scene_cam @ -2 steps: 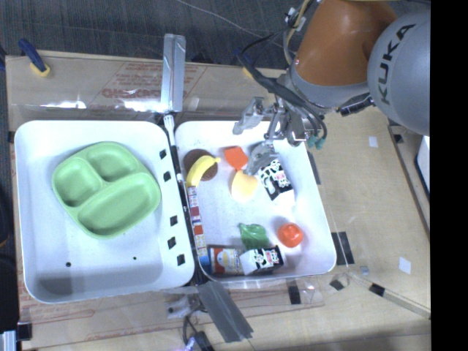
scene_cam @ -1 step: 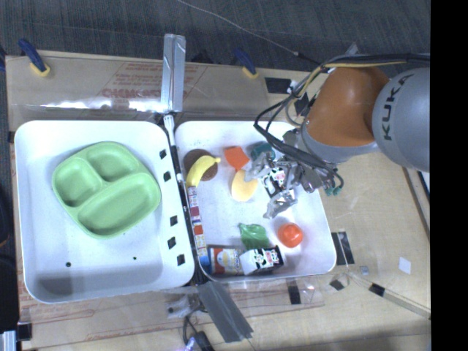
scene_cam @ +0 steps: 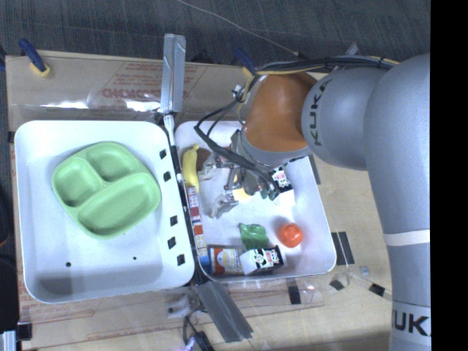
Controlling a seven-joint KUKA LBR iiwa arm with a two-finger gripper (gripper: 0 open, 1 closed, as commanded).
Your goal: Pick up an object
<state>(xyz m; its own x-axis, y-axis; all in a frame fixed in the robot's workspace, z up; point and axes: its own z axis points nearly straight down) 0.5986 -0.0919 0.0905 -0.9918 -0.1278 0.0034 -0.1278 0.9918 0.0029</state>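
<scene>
My gripper (scene_cam: 230,196) hangs low over the middle of the right bin (scene_cam: 316,218), under the orange wrist band. Left of it, a yellow banana (scene_cam: 190,167) lies along the bin's left wall. A small black-and-white carton (scene_cam: 281,180) sits just right of the gripper, partly under the wrist. Nearer the front lie a green crumpled object (scene_cam: 254,235) and an orange-red ball (scene_cam: 290,234). A milk carton (scene_cam: 262,258) and a red and blue box (scene_cam: 221,260) rest against the front wall. I see nothing held in the gripper.
The left bin (scene_cam: 29,218) holds a green divided plate (scene_cam: 106,189). A metal bar (scene_cam: 174,72) runs back from the seam between the bins. The arm's grey body covers the bench at the right. Blue clamps (scene_cam: 33,55) sit at the back edge.
</scene>
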